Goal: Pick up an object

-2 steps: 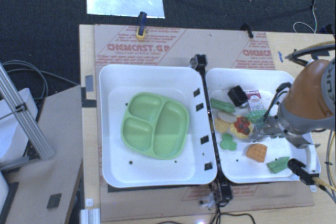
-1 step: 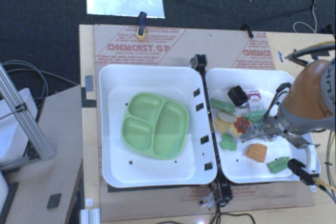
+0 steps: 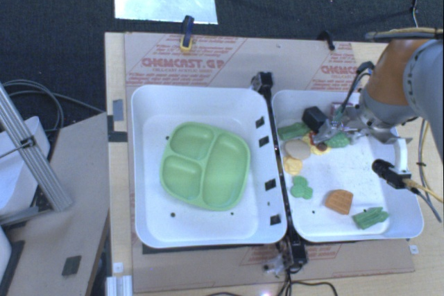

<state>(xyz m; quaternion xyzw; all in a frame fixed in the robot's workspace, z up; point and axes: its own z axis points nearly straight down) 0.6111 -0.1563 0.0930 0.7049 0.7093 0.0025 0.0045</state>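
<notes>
1. Dark carpet surrounds the bench (image 3: 208, 52), which is covered with printed cardboard and carries two shallow white bins side by side.
2. Left bin (image 3: 149, 114): contains one green divided plate (image 3: 205, 165), lying flat near the centre.
3. Right bin (image 3: 402, 218): contains the loose candidate objects. These include a tan disc (image 3: 298, 150), a yellow piece (image 3: 293, 166), a green clover-shaped piece (image 3: 301, 187), an orange waffle-like piece (image 3: 339, 202), a green strip (image 3: 370, 218) near the front right corner, and a green piece (image 3: 292, 129) near the divider.
4. Arm position: the grey arm with its orange band (image 3: 388, 69) reaches in from the right. The gripper (image 3: 323, 135) is low over the upper left area of the right bin, at a cluster of small items beside another green piece (image 3: 339, 141).
5. End effector state: the finger spacing cannot be determined at this resolution, and no object can be confirmed as held.
6. Progress assessment: the approach phase appears complete or nearly so. No object is visibly raised off the bin floor.
7. Remaining, as judged: secure one item and lift it clear of the bin.
8. Risk: the items near the gripper lie close together, so a clean grasp of a single one may fail.
</notes>
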